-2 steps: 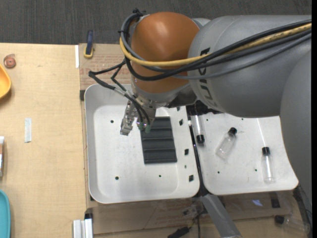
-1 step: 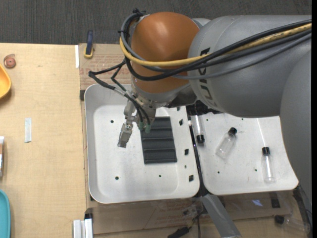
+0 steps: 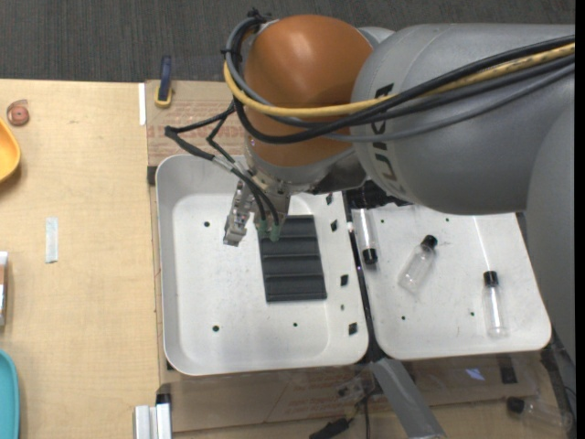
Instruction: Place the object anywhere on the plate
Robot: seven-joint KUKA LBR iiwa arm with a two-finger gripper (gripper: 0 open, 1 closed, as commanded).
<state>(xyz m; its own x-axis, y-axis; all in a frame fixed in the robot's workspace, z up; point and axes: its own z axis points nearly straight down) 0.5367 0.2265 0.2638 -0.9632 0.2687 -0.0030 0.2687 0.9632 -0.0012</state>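
A black ribbed plate [image 3: 295, 262] lies flat in the left white bin [image 3: 187, 337], towards its right side. My gripper [image 3: 253, 229] hangs over that bin at the plate's upper left corner, below the orange band. Its two fingers stand apart, one pale grey finger [image 3: 236, 227] on the left and one dark finger on the right by the plate's edge. I see nothing between them. In the right bin [image 3: 457, 341] lie three clear vials: a black-capped tube [image 3: 367, 238] by the left wall, a small bottle [image 3: 417, 265] in the middle, and a vial [image 3: 494, 304] at the right.
The big grey arm covers the upper right of the view and the back of both bins. A tan bench surface [image 3: 82, 245] lies left of the bins, with an orange dish edge [image 3: 5, 154] and a small white strip [image 3: 51, 240] on it.
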